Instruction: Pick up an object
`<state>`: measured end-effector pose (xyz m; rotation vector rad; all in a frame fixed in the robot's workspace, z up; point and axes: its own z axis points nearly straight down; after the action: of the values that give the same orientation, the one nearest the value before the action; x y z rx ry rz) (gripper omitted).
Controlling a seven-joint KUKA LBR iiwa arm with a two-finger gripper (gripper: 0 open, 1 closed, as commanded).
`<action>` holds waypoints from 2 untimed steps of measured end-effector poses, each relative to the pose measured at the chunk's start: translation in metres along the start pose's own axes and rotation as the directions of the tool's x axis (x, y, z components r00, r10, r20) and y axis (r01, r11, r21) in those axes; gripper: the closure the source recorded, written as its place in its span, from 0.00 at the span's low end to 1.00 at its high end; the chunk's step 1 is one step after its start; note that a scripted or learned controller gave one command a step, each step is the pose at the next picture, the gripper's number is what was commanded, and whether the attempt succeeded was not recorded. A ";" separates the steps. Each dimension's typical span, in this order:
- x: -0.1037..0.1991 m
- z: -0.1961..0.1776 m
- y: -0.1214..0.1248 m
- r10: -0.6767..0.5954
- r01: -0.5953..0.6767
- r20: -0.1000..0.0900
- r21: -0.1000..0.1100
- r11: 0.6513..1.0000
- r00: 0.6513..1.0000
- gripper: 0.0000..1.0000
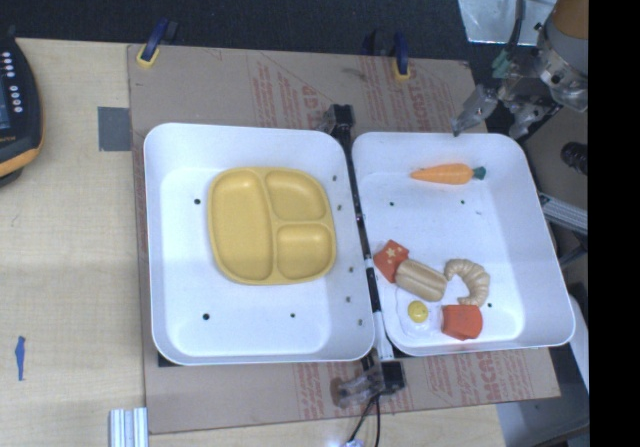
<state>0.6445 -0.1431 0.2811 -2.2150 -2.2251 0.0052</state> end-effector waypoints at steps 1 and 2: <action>0.046 0.115 -0.063 0.000 0.000 -0.005 0.016 1.000 1.000 0.00; 0.077 0.089 -0.131 0.002 -0.002 -0.003 0.006 1.000 1.000 0.00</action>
<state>0.5129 -0.0664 0.1923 -2.2126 -2.2189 0.0082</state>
